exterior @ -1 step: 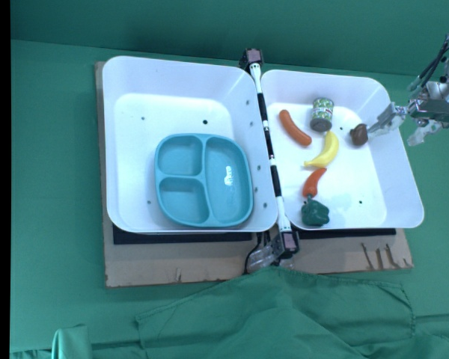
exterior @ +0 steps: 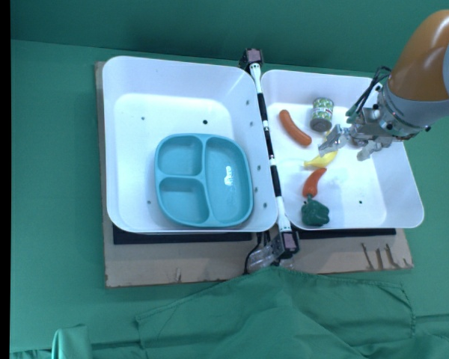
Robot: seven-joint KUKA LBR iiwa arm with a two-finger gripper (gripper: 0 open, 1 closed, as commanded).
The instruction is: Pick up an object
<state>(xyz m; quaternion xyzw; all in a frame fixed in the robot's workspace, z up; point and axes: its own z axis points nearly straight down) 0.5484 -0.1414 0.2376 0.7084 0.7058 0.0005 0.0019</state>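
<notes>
End effector [exterior: 349, 136] hangs over right bin [exterior: 389, 193], near its far right side; we cannot tell its state. We see yellow piece [exterior: 319, 158] just left of it, small jar [exterior: 323, 114] up-left, sausage [exterior: 294, 127] further left. Orange carrot [exterior: 313, 182] and green pepper [exterior: 314, 213] lie below-left. Blue divided plate [exterior: 203, 179] sits far left, in left bin [exterior: 135, 96].

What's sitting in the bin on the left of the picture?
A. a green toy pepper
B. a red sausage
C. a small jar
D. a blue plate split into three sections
D: the light blue plastic plate with three compartments lies in the left white bin, while the toy foods and the jar lie in the other bin.
</notes>
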